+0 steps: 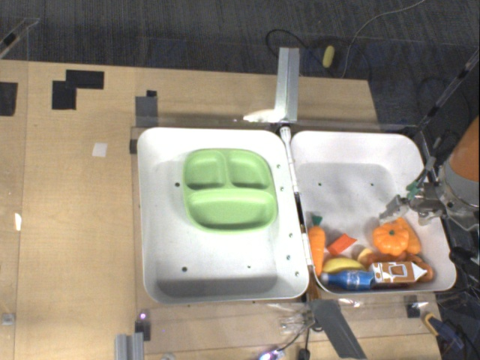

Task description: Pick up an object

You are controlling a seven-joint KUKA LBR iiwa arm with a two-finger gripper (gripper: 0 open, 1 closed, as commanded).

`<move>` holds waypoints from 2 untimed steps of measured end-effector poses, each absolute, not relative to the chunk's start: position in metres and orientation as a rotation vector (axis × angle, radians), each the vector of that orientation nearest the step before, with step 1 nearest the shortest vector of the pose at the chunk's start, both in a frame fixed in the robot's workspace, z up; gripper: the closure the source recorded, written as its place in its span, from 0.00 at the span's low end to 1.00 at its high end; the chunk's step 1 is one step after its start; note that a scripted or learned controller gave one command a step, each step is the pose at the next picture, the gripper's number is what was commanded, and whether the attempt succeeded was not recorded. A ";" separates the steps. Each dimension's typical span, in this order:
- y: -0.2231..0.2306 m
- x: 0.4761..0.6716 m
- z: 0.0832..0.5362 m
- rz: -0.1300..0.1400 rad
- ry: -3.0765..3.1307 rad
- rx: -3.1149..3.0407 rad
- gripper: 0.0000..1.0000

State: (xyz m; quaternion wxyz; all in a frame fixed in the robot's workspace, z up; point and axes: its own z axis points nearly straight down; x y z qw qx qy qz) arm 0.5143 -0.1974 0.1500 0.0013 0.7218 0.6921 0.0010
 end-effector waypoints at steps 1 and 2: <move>-0.200 0.494 0.090 0.018 2.045 2.365 0.00; -0.179 0.489 0.099 0.008 1.868 2.519 0.00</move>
